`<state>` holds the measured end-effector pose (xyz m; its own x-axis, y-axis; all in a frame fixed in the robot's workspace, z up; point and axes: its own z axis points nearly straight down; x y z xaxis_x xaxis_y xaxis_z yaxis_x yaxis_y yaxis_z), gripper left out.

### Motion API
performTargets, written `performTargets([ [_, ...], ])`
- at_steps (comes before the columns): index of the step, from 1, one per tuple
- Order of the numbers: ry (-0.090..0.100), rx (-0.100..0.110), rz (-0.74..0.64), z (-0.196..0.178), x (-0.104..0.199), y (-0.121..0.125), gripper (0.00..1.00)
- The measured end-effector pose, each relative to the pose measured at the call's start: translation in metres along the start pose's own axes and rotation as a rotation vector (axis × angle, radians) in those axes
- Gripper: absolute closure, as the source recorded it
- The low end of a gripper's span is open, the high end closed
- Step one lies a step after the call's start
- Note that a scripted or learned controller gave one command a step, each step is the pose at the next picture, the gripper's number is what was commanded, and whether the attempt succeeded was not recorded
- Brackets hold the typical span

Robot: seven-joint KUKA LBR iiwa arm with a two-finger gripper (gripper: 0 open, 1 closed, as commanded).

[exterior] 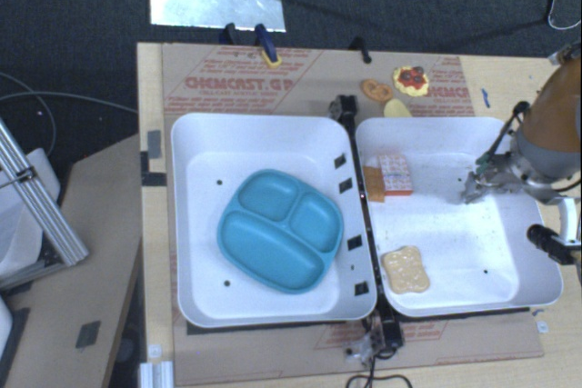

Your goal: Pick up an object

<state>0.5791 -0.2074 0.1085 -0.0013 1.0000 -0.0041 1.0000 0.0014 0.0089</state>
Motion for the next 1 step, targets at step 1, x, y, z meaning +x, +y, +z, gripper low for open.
performTargets([
  [1, -0.003, -0.006, -0.002, 0.0177, 0.0441, -0.0375, 1.0],
])
